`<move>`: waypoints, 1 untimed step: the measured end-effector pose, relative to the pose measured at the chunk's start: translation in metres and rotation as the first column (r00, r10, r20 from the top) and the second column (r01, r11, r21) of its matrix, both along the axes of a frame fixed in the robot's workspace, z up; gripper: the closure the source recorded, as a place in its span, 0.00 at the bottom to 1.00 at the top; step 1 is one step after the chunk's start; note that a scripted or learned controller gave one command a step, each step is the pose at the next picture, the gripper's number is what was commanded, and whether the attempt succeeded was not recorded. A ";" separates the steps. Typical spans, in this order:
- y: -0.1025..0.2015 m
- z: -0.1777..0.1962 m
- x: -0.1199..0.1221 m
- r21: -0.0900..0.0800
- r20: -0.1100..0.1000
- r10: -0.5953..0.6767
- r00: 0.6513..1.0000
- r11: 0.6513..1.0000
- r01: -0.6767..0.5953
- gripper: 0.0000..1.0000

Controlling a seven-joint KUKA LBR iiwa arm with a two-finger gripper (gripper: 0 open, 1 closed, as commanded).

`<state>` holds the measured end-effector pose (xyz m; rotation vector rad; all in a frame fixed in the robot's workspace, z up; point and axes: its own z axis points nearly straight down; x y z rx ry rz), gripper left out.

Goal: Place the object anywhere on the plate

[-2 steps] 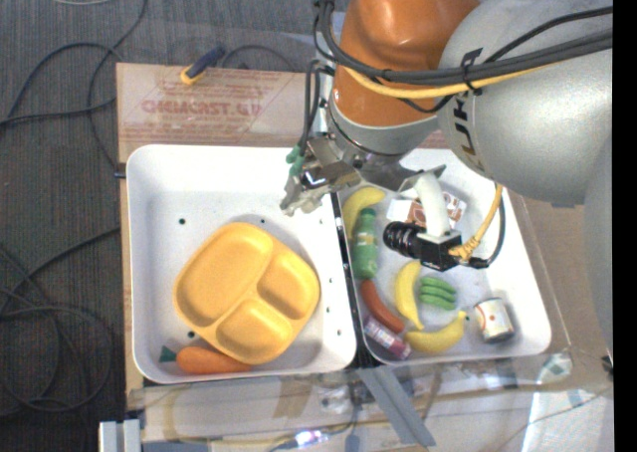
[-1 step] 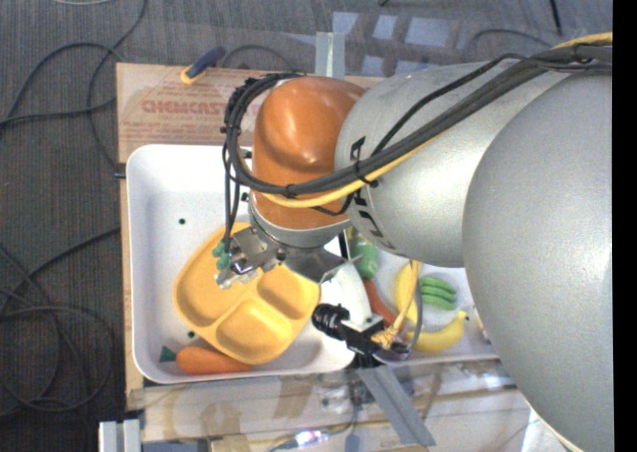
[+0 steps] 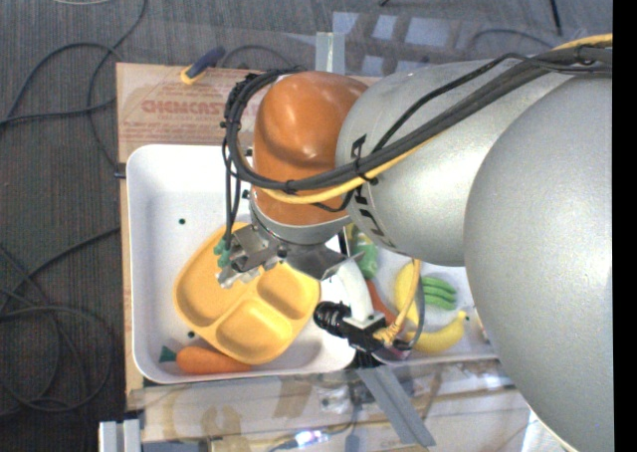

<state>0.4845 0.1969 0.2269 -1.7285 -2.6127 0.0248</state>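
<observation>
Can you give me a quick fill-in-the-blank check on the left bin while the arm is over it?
1. The sectioned plate is coloured ____.
2. The carrot lies against the plate's ____ edge in the camera view.
3. The banana lies in the ____ bin.
4. The band above the arm's wrist is ____.

Missing words: yellow; lower; right; orange

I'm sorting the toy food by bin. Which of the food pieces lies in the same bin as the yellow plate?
The orange carrot, lying by the near edge of the yellow plate in the left bin. The banana and green pieces lie in the right bin.
</observation>
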 end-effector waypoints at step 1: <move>0.005 -0.053 -0.001 0.002 0.007 -0.229 0.973 0.973 0.229 1.00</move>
